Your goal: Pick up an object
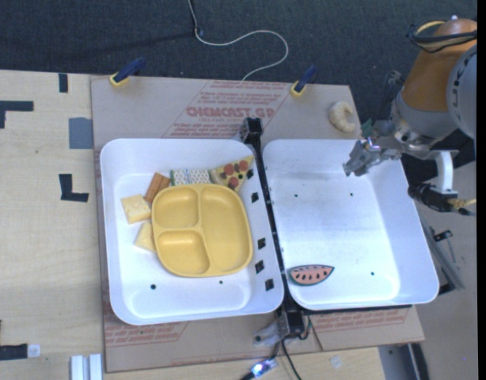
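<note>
You are at the approach step, as I judge it: nothing is lifted yet. Your gripper (360,161) hangs over the far right corner of the right bin (401,283), and you cannot tell its state from here; nothing shows in it. The nearest object, a watermelon slice (310,274), lies well apart at the bin's near edge, so the next move calls for travelling there and descending.
</note>
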Controlling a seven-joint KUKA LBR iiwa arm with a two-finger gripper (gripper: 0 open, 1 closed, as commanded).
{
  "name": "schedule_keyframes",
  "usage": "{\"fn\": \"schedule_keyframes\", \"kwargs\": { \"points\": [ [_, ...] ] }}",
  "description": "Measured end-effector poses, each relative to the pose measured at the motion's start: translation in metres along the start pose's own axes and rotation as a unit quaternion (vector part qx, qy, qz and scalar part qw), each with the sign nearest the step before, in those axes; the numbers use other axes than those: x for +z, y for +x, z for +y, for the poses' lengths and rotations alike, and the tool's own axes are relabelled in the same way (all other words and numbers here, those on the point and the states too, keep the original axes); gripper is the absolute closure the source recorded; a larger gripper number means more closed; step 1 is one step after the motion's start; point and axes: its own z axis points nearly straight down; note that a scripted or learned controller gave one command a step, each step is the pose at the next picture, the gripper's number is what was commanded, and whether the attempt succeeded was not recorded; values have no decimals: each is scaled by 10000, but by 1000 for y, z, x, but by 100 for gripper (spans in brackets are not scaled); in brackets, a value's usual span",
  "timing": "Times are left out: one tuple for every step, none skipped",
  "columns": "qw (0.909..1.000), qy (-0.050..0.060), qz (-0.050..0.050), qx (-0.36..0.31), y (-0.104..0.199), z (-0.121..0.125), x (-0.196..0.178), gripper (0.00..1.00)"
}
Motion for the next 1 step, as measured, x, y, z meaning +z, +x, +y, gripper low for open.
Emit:
{"fn": "schedule_keyframes", "kwargs": {
  "points": [
    [10000,-2,1,1,1,1,-37,100]
  ]
}}
